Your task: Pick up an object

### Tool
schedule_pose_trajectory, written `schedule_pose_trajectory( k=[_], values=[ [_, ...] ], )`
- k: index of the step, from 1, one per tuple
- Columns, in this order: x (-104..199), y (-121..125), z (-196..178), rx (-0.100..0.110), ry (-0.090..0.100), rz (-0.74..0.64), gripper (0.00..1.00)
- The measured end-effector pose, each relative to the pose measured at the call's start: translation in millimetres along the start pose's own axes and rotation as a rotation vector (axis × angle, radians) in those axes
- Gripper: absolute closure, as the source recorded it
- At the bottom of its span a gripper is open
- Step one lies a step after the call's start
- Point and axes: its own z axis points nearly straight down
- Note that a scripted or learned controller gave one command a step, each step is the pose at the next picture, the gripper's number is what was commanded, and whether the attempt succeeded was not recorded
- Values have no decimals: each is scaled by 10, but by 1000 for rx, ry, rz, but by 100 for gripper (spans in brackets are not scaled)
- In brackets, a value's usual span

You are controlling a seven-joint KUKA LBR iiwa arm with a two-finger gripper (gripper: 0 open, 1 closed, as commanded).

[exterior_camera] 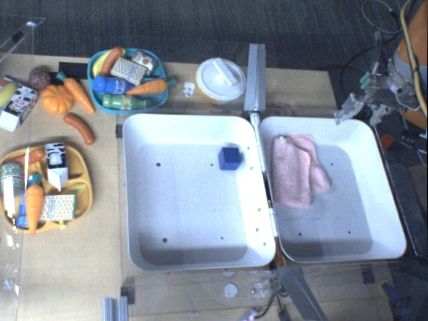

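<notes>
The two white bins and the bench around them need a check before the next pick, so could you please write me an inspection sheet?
Surface: wooden bench bearing the left bin and right bin side by side.
Job's things: blue block in the left bin; pink cloth, folded, in the right bin.
Clutter: toy food in a blue bowl and a yellow tray; loose toy carrot, pumpkin, sausage; white lid.
Grippers: gripper at the right bin's far right corner.
Cables: wires at far right.
Surroundings: dark carpet.

The grey metal gripper (366, 105), just beyond the right white plastic bin's (384, 199) far corner, is small and blurred. The grey-and-orange arm (413, 45) behind it is cut off by the edge.
</notes>
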Motion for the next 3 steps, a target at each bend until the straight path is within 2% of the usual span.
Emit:
schedule_pose_trajectory(
  k=[1, 2, 3],
  values=[
    [284, -717, 1045, 3, 1, 12, 0],
    [28, -415, 1341, -5, -1, -202, 0],
    [533, -971, 1332, -9, -2, -457, 0]
  ],
)
